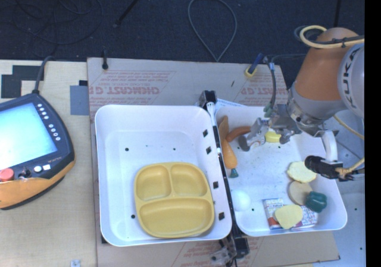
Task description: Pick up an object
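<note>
Objects for picking lie in the right bin [339, 215]; the left bin [119, 123] bears a yellow divided plate [174, 199], the largest piece on the tabletop, stiff and light by its look but broad and flat, so it could be taken only by its rim. In the right bin, an orange carrot-like toy [227, 144] lies along the wall between the bins, long and narrow, probably hard plastic and easy to pinch across its middle. Near the front corner a flat printed packet [274, 207] lies under a yellow slice [289, 216], both thin and likely to slip. Two more pale slices [300, 172] sit beside a small teal piece [316, 201], and a white ball [241, 200] would probably roll. The pincer [262, 135] hangs over the bin's back part with a small yellow thing [272, 137] just beside it; whether it is clenched or released, I cannot tell.
</note>
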{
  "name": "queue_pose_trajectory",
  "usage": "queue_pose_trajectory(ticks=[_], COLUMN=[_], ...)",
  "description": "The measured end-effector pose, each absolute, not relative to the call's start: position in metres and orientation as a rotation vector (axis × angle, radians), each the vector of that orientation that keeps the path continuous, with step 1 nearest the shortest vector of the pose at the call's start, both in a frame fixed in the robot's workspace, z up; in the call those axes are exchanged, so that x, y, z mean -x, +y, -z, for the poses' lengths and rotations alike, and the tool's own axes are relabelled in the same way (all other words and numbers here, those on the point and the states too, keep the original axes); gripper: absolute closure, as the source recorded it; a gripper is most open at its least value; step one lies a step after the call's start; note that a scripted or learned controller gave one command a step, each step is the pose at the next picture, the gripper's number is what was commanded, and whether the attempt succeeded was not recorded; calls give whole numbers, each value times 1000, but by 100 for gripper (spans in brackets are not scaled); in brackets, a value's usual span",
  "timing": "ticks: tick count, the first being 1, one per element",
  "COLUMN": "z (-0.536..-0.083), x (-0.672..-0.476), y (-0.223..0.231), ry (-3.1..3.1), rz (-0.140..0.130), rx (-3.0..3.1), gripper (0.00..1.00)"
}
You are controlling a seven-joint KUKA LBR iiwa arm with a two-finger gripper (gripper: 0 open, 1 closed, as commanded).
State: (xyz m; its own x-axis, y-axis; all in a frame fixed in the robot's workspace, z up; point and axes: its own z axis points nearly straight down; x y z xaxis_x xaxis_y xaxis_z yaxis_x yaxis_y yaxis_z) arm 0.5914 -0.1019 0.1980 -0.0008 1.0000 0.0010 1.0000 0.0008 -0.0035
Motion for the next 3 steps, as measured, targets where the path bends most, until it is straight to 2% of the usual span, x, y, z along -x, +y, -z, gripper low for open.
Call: queue_pose_trajectory(ticks=[1,2,3], z=[-277,-244,-229], x=[-643,-643,-597], y=[-103,-43,-80], ry=[-2222,-2220,-2218], rz=[-1,-4,-5], rx=[2222,2217,2221], gripper=[0,0,0])
